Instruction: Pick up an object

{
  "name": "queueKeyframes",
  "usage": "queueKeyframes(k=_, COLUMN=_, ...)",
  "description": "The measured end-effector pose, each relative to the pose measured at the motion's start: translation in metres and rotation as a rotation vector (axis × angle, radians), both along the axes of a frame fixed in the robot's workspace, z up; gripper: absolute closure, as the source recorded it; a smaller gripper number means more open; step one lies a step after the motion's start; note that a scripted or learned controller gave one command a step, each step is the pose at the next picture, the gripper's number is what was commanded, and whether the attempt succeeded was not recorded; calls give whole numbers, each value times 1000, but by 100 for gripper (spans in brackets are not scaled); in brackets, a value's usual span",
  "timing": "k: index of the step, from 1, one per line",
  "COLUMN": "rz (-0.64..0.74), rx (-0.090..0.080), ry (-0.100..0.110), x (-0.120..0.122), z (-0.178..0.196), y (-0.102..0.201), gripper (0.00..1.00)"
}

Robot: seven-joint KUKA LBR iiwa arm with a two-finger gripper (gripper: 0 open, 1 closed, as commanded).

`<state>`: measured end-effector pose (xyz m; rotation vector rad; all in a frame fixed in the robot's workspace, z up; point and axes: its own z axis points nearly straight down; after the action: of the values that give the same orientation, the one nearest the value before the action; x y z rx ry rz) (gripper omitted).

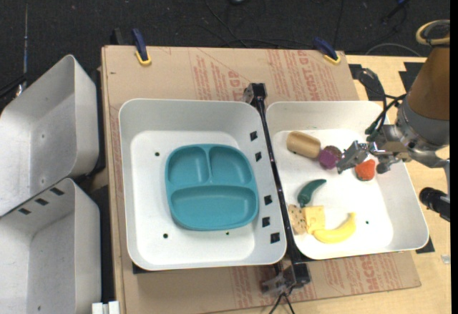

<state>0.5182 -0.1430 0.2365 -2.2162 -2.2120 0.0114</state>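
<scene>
We look down on a brown bench (215,69) carrying two shallow white bins side by side. The left bin (143,126) holds a teal divided plate (212,187), lying flat near its middle. The right bin (401,223) holds the small things: a tan cylinder (304,144) near the back, lying with its long axis running left to right and tipped a little toward us at its right end; a purple ball (329,157) touching that right end; a red-orange ball (366,170) just beside the tool; a dark green pepper (310,191) nearer the middle, its long axis slanting from upper right down to lower left; a yellow banana (335,230) at the front, curved, running mostly left to right with its right tip turned up; and a pale cracker (306,218) touching the banana's left end. The grey arm (429,112) reaches in from the right, and its tool (356,159) sits low between the purple ball and the red-orange ball. We cannot tell how wide the tool stands, and we see nothing plainly between its tips. We judge the step to be the reach and descent onto a thing, most likely one of the two balls. The next move, in our view, calls for centring over one ball, closing, then lifting straight up.
</scene>
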Motion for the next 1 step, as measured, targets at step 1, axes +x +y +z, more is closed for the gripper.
queueKeyframes(k=1, rz=3, rx=-2, ry=-12, x=2, z=6, y=0, gripper=0)
